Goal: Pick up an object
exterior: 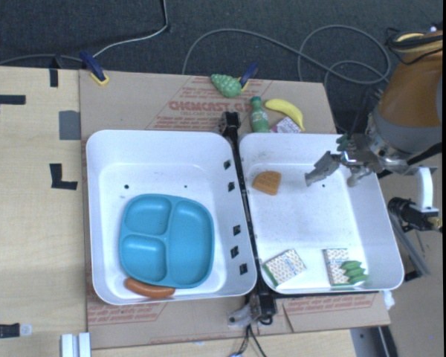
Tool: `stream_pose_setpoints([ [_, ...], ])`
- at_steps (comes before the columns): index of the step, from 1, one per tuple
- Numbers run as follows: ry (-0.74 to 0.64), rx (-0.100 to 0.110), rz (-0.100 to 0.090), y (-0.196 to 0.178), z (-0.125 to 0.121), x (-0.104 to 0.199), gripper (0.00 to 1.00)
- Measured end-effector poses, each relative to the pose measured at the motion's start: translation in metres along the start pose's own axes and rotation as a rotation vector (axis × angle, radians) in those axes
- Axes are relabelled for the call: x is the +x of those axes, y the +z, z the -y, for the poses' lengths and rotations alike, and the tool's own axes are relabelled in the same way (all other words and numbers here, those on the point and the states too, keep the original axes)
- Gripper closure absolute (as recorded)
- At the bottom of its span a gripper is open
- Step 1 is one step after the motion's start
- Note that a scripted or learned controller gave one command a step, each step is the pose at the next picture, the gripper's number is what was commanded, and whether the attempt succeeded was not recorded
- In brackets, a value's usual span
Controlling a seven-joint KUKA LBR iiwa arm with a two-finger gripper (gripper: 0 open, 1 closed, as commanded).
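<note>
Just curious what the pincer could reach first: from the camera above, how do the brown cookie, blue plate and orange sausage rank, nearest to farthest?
1. Cookie, right bin, just left of the pincer.
2. Plate, left bin.
3. Sausage, left bin's front edge.

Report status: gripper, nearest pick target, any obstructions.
Gripper over right bin, nothing visibly held. Brown cookie-like piece lies apart, toward the bin divider. Path between looks clear; two small packets at the near wall.
</note>
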State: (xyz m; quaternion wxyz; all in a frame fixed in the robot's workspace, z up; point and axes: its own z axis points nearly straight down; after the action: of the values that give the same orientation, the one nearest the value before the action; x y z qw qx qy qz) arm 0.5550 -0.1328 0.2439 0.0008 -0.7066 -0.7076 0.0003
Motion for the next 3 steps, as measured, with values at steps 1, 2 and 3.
stream_pose_setpoints([
  [1, -0.001, 0.004, -0.001, 0.104, -0.041, 0.040, 0.00],
  [2, 0.000, -0.004, 0.002, 0.158, -0.069, 0.032, 0.00],
  [3, 0.000, -0.003, 0.002, 0.158, -0.076, 0.034, 0.00],
])
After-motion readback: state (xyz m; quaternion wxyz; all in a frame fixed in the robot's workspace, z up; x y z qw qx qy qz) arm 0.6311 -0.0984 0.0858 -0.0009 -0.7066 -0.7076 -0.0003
